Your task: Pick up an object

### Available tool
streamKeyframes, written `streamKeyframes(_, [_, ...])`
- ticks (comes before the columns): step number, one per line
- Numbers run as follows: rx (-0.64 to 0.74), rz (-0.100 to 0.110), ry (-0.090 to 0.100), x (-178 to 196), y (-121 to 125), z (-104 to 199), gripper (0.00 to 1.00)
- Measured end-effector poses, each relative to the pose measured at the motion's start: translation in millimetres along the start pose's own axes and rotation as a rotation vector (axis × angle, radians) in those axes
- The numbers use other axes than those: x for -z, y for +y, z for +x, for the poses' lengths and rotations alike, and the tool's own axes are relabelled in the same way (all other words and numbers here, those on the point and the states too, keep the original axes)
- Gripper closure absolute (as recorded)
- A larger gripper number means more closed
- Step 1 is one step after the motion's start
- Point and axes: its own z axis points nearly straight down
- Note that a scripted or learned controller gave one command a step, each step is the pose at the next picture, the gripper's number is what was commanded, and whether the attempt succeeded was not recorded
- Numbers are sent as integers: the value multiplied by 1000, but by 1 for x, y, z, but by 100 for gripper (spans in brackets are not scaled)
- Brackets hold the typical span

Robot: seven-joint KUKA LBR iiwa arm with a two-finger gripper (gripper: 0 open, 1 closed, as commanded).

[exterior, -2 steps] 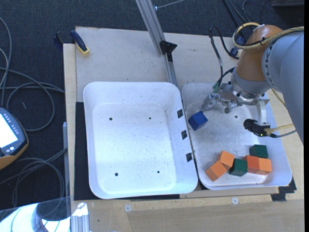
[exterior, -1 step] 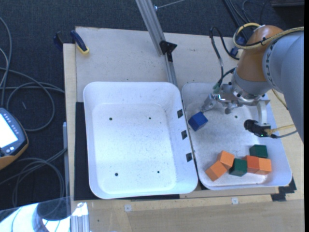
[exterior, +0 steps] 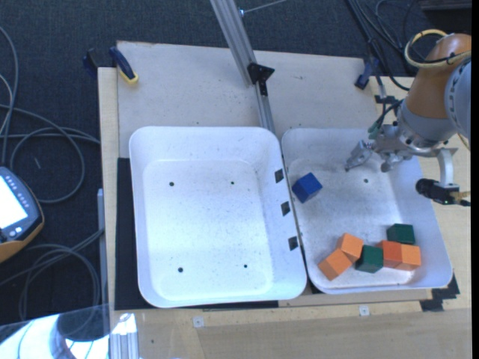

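My gripper (exterior: pixel 370 161) hangs over the back of the right bin (exterior: pixel 329 144), its fingers spread open with nothing between them. A blue cube (exterior: pixel 306 187) lies in that bin to the left of the gripper and slightly nearer the front, apart from it. Along the bin's front edge sits a cluster of blocks: two orange blocks (exterior: pixel 342 256) at the left, a dark green cube (exterior: pixel 370 259) beside them, another orange block (exterior: pixel 400 254) at the right, and a second green cube (exterior: pixel 402 233) just behind it.
The left bin (exterior: pixel 150 144) lies beside the right one. A slanted metal rail (exterior: pixel 239 40) crosses the bench behind the bins. Clamps (exterior: pixel 123 64) sit at the bench's back corners. Cables lie on the floor at the left.
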Motion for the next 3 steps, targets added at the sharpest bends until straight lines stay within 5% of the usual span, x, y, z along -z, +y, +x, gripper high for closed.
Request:
streamKeyframes(1, [6, 2, 4, -1, 0, 5, 0])
streamKeyframes(2, [4, 5, 7, 69, -89, 42, 0])
streamKeyframes(3, [12, 6, 9, 69, -88, 107, 0])
